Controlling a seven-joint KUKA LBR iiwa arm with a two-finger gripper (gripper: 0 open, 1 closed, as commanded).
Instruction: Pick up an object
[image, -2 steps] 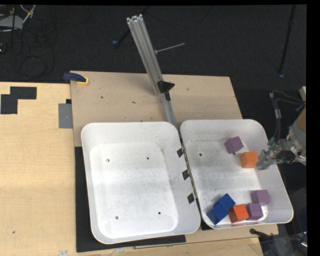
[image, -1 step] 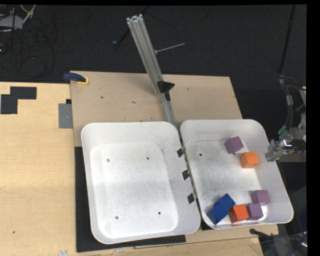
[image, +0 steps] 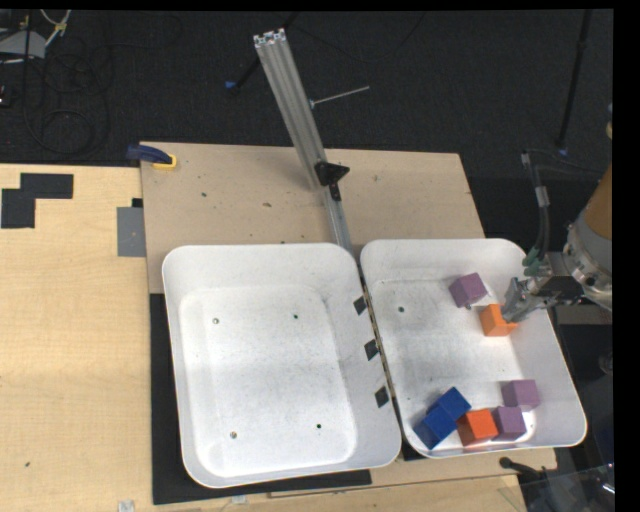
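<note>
The right bin (image: 420, 350) holds several blocks. A purple block (image: 467, 290) lies near its far right, with an orange block (image: 494, 320) just beside it. At the bin's near right corner sit a blue block (image: 443, 416), a second orange block (image: 478, 426) and two purple blocks (image: 520, 393) (image: 511, 422). My gripper (image: 517, 303) reaches in from the right and hangs right at the upper orange block, its fingers touching or just over the block's right side. The slant hides how its fingers stand.
The left bin (image: 265, 360) stands beside the right one, with black clips (image: 371, 349) along the shared rim. A slanted aluminium bar (image: 295, 110) rises behind the bins. Bench edge and cables lie to the right.
</note>
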